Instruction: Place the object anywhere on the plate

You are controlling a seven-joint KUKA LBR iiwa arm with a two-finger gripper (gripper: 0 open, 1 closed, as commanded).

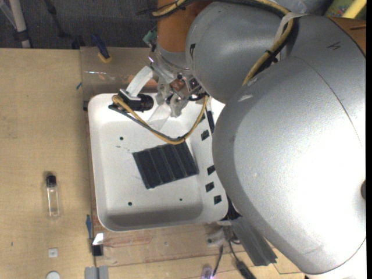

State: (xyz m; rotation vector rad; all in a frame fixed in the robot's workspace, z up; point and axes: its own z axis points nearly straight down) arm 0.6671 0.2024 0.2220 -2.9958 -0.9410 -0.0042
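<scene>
Grey metal, the pincer (174, 97) hangs low over the far edge of the white bin (110, 214); whether it is open or closed cannot be told. A yellow-and-black cable (152, 131) loops beneath it. A black ribbed mat (165, 164) lies flat in the bin's middle. On the wooden counter (35, 109), near its left edge, lies a small clear vial (53, 195).

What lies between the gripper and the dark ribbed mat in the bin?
In the camera view, bare white bin floor and a loop of yellow cable lie between the gripper and the dark ribbed mat.
</scene>
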